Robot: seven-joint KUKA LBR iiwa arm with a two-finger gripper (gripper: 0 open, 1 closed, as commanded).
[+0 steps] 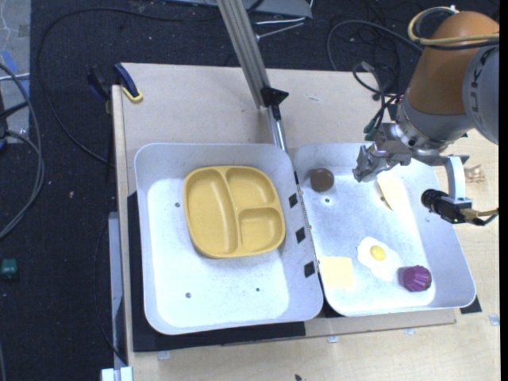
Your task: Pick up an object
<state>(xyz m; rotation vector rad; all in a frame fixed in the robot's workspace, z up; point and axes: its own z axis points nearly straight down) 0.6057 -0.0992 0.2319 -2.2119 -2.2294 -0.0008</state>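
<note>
Hovering hand (367, 167) beside pale-yellow wedge (390, 190).

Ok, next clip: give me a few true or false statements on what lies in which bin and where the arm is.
1. The yellow divided plate lies in the left bin. True.
2. The fried egg lies in the left bin. False: it lies in the right bin.
3. The purple object sits beside the fried egg. True.
4. The gripper hangs over the divided plate. False: it is over the right bin, near the brown round piece.
</note>
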